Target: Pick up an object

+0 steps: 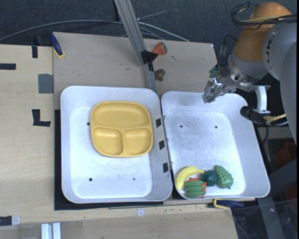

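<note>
A small pile of toy food lies in the near corner of the right bin point(214, 133): a yellow banana point(186, 174), a green and orange piece point(194, 187), a small teal piece point(211, 178) and a knobbly green piece point(223, 177). My gripper point(211, 94) hangs over the far rim of the right bin, well away from the pile. Nothing shows between its fingers.
The left bin point(74, 148) holds a yellow divided plate point(121, 128). A slanted metal pole point(134, 29) stands behind the bins with small clamps near its base. Cables run along the right side by the arm.
</note>
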